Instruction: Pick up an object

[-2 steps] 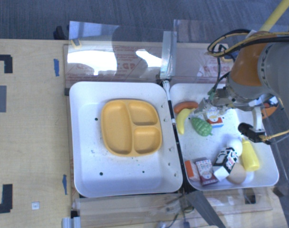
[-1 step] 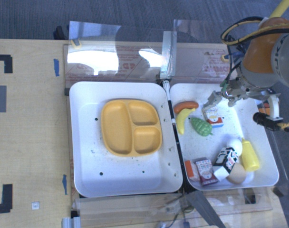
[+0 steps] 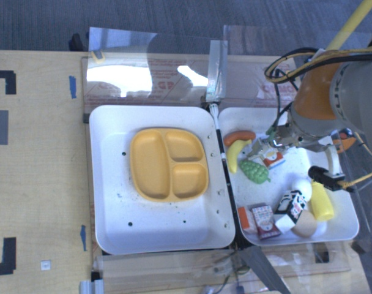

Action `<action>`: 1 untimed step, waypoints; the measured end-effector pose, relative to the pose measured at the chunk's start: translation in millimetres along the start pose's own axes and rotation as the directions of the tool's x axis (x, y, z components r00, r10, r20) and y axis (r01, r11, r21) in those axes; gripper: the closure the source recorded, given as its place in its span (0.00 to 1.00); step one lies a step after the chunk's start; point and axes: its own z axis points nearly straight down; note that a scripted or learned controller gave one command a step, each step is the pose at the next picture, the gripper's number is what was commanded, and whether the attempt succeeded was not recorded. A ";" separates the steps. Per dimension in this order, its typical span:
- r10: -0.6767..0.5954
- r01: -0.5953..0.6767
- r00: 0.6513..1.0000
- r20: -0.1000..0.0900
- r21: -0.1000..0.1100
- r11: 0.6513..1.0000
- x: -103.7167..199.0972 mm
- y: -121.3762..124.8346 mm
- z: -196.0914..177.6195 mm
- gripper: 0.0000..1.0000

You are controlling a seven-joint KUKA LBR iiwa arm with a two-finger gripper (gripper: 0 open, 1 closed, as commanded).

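Overhead, the camera view shows the grey arm (image 3: 333, 97) reaching in from the right over the right bin (image 3: 345, 228), its gripper (image 3: 265, 144) low among the toys at that bin's upper left, near a banana (image 3: 234, 155), a red-orange piece (image 3: 239, 136) and a bumpy green fruit (image 3: 254, 171); whether it is open or closed cannot be told, and no object is visibly held. Farther down the same bin lie a yellow bottle (image 3: 322, 202), a black-and-white carton (image 3: 293, 204), a small red box (image 3: 264, 219) and a pale egg-like piece (image 3: 306, 225), while the left bin (image 3: 106, 182) holds a yellow divided plate (image 3: 169, 163).
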 end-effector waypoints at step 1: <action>-0.001 0.001 1.000 0.002 -0.005 1.000 0.1 1.8 -11.7 1.00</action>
